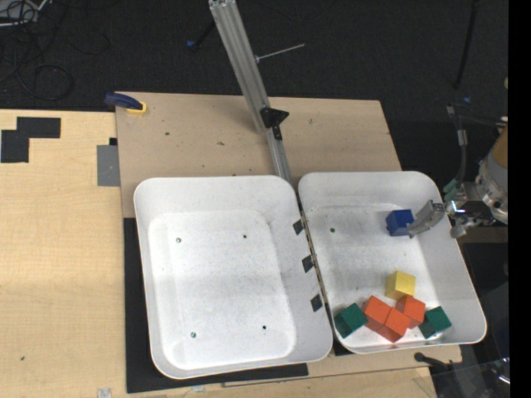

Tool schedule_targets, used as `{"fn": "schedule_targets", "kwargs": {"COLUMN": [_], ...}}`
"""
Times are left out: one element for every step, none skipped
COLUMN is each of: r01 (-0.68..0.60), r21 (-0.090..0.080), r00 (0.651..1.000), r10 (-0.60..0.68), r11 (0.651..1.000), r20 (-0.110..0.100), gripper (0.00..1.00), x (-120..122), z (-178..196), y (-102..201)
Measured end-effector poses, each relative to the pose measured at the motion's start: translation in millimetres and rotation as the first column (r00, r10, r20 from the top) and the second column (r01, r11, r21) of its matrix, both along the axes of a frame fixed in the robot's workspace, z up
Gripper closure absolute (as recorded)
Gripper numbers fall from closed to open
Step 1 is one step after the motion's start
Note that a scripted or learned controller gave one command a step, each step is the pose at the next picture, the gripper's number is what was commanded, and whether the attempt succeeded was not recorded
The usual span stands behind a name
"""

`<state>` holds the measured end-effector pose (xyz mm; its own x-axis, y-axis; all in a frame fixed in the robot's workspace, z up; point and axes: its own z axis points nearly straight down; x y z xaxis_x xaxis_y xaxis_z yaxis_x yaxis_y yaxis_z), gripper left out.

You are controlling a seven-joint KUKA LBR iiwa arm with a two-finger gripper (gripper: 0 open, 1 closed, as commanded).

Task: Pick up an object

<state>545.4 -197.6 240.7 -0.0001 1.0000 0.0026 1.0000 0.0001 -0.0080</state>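
A blue block (399, 221) lies in the upper part of the right bin (365, 191). My gripper (440, 220) reaches in over that bin's right rim and stands open, with nothing between its fingers. Its left finger (426, 217) slants down beside the blue block's right side, close to it or touching it. At the bin's near end, a yellow block (404, 283), two orange blocks (382, 314) and two green blocks (351, 318) sit clustered together.
The left bin (220, 272) adjoins the right one, with black clips (305, 262) along the shared rim. A slanted aluminium rail (246, 65) rises behind the bins. Wooden bench surface (207, 135) lies beyond.
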Motion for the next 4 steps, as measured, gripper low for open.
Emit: {"fn": "schedule_targets", "kwargs": {"r01": [0.001,0.001,0.001,0.002], "r21": [-0.001,0.0,0.001,-0.001], "r00": [1.0,1.0,1.0,1.0], "r10": [-0.001,-0.001,-0.001,-0.002], "r11": [1.0,1.0,1.0,1.0], "r20": [0.005,-0.001,-0.001,0.007], "gripper": [0.0,0.0,0.0,0.0], "x": [1,-9,-17,-16], "z": [3,-53,-99,-149], "y": [0,-5,-2,-2]}}
